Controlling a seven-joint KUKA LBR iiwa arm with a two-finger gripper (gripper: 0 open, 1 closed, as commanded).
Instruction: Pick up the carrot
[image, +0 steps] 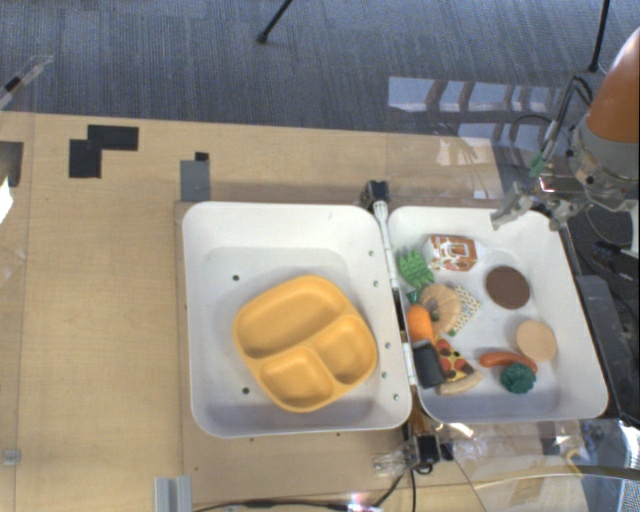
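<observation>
The carrot (421, 324) lies in the right bin (570, 330), close against its left wall, orange with a bit of green at its upper end. Just above it sits a green leafy toy (413, 268), and just to its right a pale, speckled piece (447, 303) touches or nearly touches it. Below the carrot a black block (428, 363) rests beside a pizza slice (458, 370). Farther right in the same bin are a brown disc (508, 287), a tan disc (536, 340), a red sausage-like piece (505, 358) and a dark green broccoli-like clump (518, 378); a white and orange packet (452, 253) lies near the bin's far wall. The left bin (215, 300) holds a yellow divided plate (304, 343) with three compartments, set at a slant. The arm (610, 110) shows at the upper right, its orange band above the wrist, and the gripper (528, 200) hangs over the far right corner of the right bin, well apart from the carrot; whether it is wide or narrow cannot be told, and nothing is seen in it.
</observation>
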